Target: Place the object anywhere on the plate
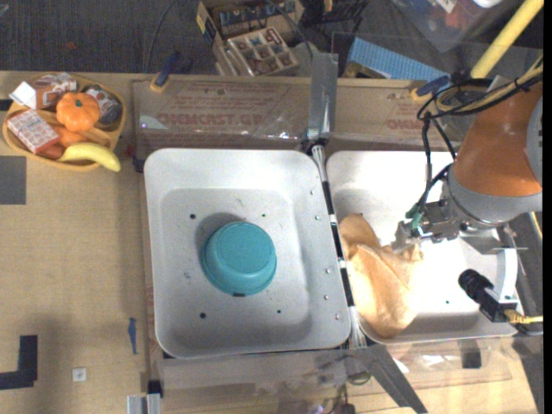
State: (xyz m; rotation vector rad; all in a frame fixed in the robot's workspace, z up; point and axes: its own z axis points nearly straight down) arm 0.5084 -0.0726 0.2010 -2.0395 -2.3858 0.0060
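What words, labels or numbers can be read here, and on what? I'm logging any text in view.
Red lettering on the brown cardboard strip behind the white bins: blurred, apparently upside down, not readable.
Print on the small food packets in the fruit basket: too small to read.
Teal round plate, tan cloth: no text.

Teal plate stands unobstructed (tan cloth crowds right bin).

Grey arm w/ orange band, black cables.

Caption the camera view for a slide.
Claw over tan cloth in right bin; teal plate in left bin.
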